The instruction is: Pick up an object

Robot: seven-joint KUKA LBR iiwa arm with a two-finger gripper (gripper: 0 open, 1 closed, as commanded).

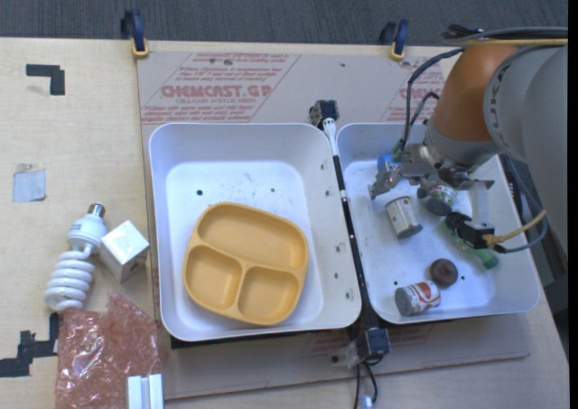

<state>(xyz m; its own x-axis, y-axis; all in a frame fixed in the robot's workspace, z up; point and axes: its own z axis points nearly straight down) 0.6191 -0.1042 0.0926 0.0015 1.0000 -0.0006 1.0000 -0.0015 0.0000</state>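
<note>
Two shallow white bins sit side by side on a pale board [217, 82] printed with red lettering, which lies on the worktop [72, 127] and is pinned at its far edge by two blue clamps [134, 33]. The left bin [226, 172] holds a tan plate [246, 262] divided into three compartments, lying flat toward the near side. On the worktop to the left of the bins lie a white spiral light bulb [72, 264], a small white cube [125, 247] touching it, and a crumpled sheet of pink plastic [104, 355] near the front edge. The grey arm [519, 100] with its orange band reaches in from the right and covers the far right part of the right bin [375, 258], so whatever lies beneath it is hidden. The hand [404, 180] is low over the far half of that bin, a tangle of metal and cables, and whether it is open or closed cannot be told. Just below it, touching or nearly touching, stands a pale can [402, 216], a short cream cylinder with a grey top, tilted slightly. Nearer the front, well apart from the hand, a red-and-white can [417, 297] lies on its side, and a small brown disc [442, 272] rests just beside it.
</note>
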